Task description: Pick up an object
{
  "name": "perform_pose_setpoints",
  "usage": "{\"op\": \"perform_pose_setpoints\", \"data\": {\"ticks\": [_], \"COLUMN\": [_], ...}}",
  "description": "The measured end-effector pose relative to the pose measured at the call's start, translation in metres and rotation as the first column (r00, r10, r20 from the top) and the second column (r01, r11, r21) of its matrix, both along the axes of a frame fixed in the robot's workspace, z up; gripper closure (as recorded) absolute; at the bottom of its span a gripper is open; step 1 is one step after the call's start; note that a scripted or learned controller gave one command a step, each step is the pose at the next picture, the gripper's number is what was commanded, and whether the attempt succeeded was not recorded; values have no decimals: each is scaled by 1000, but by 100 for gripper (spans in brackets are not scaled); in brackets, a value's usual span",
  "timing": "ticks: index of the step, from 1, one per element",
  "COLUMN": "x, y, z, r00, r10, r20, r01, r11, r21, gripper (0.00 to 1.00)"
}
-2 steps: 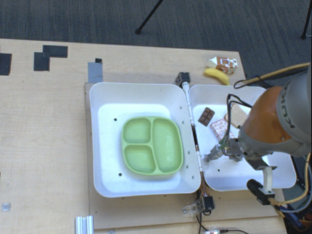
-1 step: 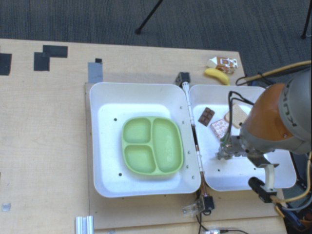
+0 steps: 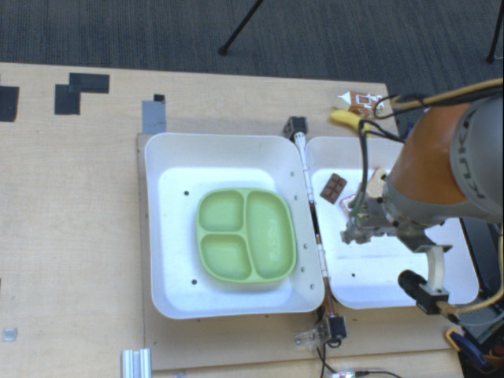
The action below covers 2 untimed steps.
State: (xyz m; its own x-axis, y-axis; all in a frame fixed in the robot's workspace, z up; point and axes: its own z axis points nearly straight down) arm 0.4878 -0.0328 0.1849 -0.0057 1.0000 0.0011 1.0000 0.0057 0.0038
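Note:
A small brown chocolate-like block (image 3: 334, 187) lies in the right bin (image 3: 370, 278) near its back left. A light tan object (image 3: 376, 184) peeks out just beside the arm's wrist. My gripper (image 3: 361, 228) hangs over the middle of the right bin, a little in front of the brown block; the arm's orange band and grey body cover most of it. A green divided plate (image 3: 245, 235) with three compartments rests in the left bin (image 3: 169, 211).
A yellow object (image 3: 346, 119) and a small wrapped packet (image 3: 359, 100) lie on the bench behind the right bin. Cables run over the right bin's back edge. A black clamp (image 3: 296, 125) sits where the bins meet.

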Motion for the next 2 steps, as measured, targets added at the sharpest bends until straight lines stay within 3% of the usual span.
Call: {"op": "perform_pose_setpoints", "data": {"ticks": [1,2], "x": [0,1], "y": [0,-50], "z": [0,-99], "r00": [1000,1000], "r10": [0,-3], "r20": [-1,2], "r01": [0,3], "r11": [1000,1000], "r21": [-1,-1], "gripper": [0,0]}}
